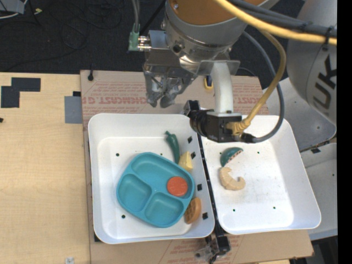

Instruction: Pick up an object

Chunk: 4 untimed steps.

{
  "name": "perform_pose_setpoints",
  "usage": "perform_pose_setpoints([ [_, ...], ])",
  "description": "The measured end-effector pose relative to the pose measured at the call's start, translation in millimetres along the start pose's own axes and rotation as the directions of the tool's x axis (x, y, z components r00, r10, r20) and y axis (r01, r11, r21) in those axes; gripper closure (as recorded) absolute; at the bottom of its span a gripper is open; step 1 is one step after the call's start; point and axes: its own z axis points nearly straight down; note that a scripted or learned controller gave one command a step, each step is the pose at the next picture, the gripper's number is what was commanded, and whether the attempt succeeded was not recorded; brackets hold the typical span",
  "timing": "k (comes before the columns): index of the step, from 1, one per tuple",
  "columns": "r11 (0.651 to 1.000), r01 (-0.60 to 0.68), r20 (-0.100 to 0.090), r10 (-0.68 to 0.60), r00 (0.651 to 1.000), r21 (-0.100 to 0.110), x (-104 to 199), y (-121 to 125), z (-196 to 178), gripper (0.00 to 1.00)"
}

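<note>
Gripper [163, 95] is hanging above the left bin's [104, 147] far rim, whether spread or pressed together I cannot tell; descending there risks striking that rim, missing the green pepper [172, 144]

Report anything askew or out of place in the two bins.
The blue divided tray lies at a slant in the left bin, not square to its walls. A brown food piece is wedged at its lower right corner against the bin wall. A teal scrap lies loose in the right bin.

Blue tray [144, 194] crowds left bin [104, 147]; right bin [275, 202] mostly open
</note>
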Motion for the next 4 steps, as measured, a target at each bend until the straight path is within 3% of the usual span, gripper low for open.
perform_pose_setpoints([
  [1, 1.0, -0.001, 0.001, 0.001, 1.0, 0.0, 0.0, -28.7, 0.4, 1.0],
  [4, 1.0, 0.006, 0.0, -0.006, 1.0, 0.0, 1.6, -32.1, 0.5, 1.0],
])
